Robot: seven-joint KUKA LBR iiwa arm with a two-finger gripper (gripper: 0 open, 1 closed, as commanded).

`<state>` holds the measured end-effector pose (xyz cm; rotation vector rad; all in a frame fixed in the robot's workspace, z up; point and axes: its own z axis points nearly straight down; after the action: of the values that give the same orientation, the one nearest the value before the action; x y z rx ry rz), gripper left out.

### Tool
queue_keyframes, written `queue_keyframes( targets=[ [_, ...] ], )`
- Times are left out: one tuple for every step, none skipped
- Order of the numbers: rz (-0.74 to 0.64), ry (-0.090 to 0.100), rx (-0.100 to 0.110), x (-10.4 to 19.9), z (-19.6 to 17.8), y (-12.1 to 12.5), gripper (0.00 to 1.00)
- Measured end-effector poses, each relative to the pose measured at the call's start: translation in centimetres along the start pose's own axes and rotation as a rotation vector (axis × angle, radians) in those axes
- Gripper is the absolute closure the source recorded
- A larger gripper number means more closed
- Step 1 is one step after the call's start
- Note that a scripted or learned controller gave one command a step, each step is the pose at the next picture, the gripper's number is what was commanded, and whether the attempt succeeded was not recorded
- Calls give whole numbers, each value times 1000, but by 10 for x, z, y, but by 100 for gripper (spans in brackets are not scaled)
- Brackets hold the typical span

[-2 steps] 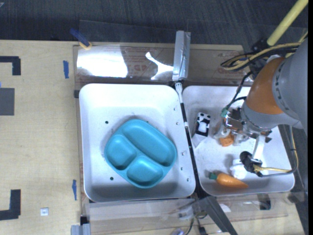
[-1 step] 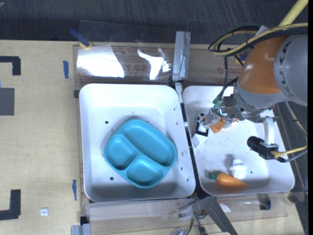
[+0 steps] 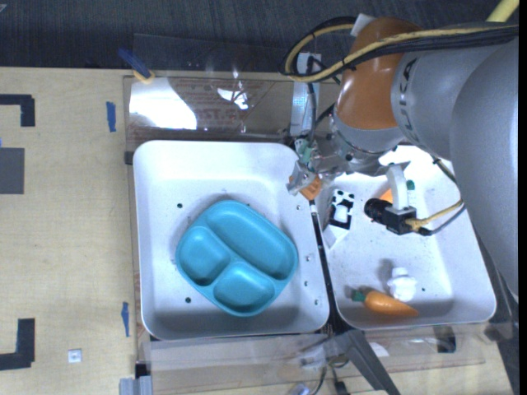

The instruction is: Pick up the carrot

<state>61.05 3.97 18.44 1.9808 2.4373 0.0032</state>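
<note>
The gripper (image 3: 306, 179) pinched something small and orange at the bins' middle wall. The carrot (image 3: 389, 303) lay far off in the right bin (image 3: 469, 245), so this looked like the wrong catch.

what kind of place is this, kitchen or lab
Most likely a robotics lab bench, not a kitchen: a grey arm with loose cabling reaches over two white bins, which hold a toy-like carrot and a blue divided plate.

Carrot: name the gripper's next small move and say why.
Probably carry the gripper toward the view's lower right, to hover above the carrot. The carrot lies untouched by the near wall of the right bin, next to a small white object. The gripper sits far from it, over the wall between the two bins.
</note>
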Motion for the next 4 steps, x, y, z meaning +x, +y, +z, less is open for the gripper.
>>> queue_keyframes(
  targets=[
    [-352, -1, -2, 51, 0, 68, 100],
    [-1171, -2, -2, 21, -52, 27, 100],
    [-1171, -1, -1, 22, -51, 27, 0],
    [-1074, -2, 4, -130, 0, 5, 0]
  ],
)
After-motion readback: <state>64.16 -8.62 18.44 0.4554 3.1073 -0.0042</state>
